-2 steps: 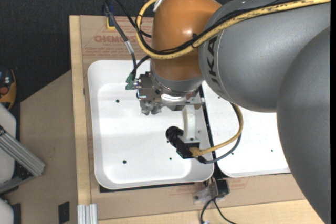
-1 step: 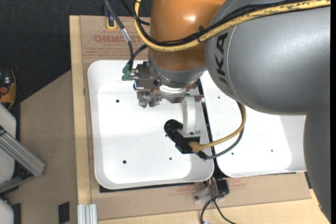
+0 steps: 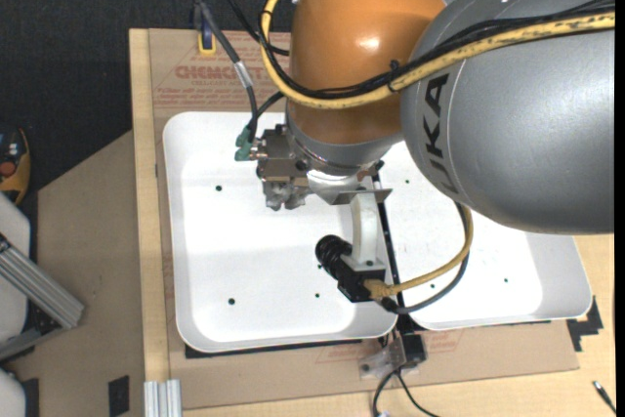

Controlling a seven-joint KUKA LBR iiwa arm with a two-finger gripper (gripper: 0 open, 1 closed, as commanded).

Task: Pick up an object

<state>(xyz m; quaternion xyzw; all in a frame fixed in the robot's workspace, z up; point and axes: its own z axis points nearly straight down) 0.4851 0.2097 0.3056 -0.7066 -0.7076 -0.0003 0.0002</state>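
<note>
1. Arm position. I am viewing the bench from above while the arm [image 3: 527, 103] is reaching in from the right. Its orange band [image 3: 361, 24] is sitting over the rear middle of the left bin [image 3: 195, 239].

2. Gripper. The gripper [image 3: 281, 192] is hanging over the rear half of the left bin, pointing down at the bin floor. The wrist is blocking my line of sight, so I cannot tell whether the gripper is wide or narrow, or whether it is holding anything.

3. Obstructions. The arm is covering the inner edges of both bins and most of the right bin [image 3: 547, 278]. Whatever lies beneath it is hidden, so I cannot tell where the object is.

4. Surroundings. I am seeing small dark dots [image 3: 230, 301] on the bare white floor of the left bin. Both bins are resting on a cardboard sheet [image 3: 146, 210] with red print at the rear. A black cable [image 3: 227, 42] is running from the rear of that sheet toward the wrist. An aluminium rail [image 3: 39, 283] is lying on the left, well apart from the bins.
</note>
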